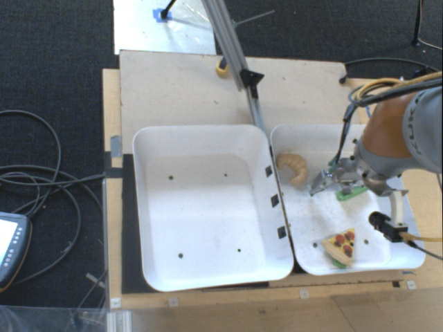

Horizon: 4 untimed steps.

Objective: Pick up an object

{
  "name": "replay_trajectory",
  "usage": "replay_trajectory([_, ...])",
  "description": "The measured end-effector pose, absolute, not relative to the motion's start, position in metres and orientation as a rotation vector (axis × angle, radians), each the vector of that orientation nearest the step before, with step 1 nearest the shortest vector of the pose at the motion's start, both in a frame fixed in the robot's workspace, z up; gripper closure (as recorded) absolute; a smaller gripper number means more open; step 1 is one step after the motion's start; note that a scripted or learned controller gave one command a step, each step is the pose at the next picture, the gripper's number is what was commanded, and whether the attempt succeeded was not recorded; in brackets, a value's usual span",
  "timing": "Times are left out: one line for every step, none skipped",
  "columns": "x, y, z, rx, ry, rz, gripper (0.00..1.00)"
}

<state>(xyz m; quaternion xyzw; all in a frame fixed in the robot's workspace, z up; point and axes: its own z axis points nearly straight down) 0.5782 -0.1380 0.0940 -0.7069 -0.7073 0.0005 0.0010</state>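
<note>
In the right bin a tan croissant lies near the left wall. A toy pizza slice with red dots rests near the front. A green object lies partly under the arm's wrist. My gripper hangs low over the middle of the right bin, just right of the croissant and left of the green object. Nothing shows in its grasp.
The left bin sits beside the right one, with black clips along the shared wall. A slanted metal pole crosses the back of the bench. Cables and a pendant lie on the floor at left.
</note>
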Motion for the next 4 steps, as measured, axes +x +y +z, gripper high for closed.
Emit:
replay_trajectory([0.580,-0.139,0.108,-2.223,-2.223,-0.004,1.00])
replay_trajectory([0.575,-0.134,0.155,-2.221,-2.228,-0.005,1.00])
replay_trajectory([0.571,-0.140,0.216,-2.223,-2.230,-0.007,1.00])
replay_trajectory([0.572,-0.141,0.257,-2.220,-2.231,-0.006,1.00])
